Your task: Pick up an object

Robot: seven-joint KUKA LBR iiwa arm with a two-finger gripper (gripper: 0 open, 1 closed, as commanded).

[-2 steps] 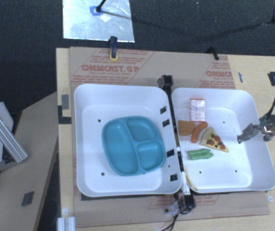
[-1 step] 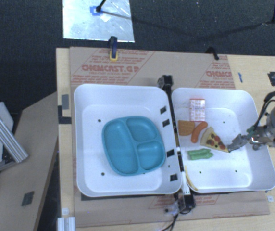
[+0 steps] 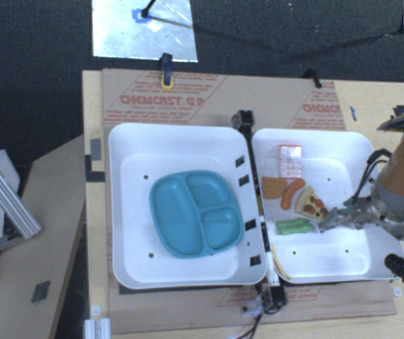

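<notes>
Reaching in over the right bin's [image 3: 357, 143] right edge, gripper [image 3: 327, 219] sits low just beside the pizza slice [image 3: 311, 203] and green piece [image 3: 294, 226] mid-bin, seemingly lining up a pick; finger state cannot be told.

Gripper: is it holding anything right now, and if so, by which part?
Cannot be told. The gripper sits low in the right bin, its tip between the pizza slice and the green piece, too blurred to show a hold.

Dark carpet floor [image 3: 32, 62], wooden bench [image 3: 92, 119]
</notes>
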